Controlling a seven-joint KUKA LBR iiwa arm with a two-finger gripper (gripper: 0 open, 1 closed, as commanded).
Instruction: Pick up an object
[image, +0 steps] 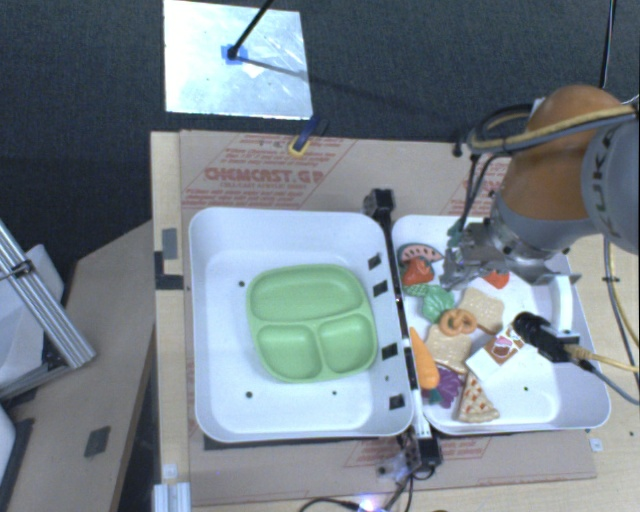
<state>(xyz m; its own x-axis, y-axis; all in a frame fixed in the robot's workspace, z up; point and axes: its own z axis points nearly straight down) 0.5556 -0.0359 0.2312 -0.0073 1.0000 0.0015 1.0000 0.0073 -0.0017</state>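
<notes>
A: Where is the arm?
B: It comes in from three o'clock and fills the upper right, around one to two o'clock of the view.
A: What shows of it?
B: The orange band (562, 150) bulges at the top, with grey housing below and to its right. Cables loop over it from the eleven o'clock side and run down its left flank.
A: And the gripper?
B: The gripper (462, 268) hangs at the band's seven o'clock, pointing down and a little toward nine o'clock. It is metallic grey and seen from above, foreshortened.
A: Is it low?
B: It sits low, but contact cannot be judged.
</notes>
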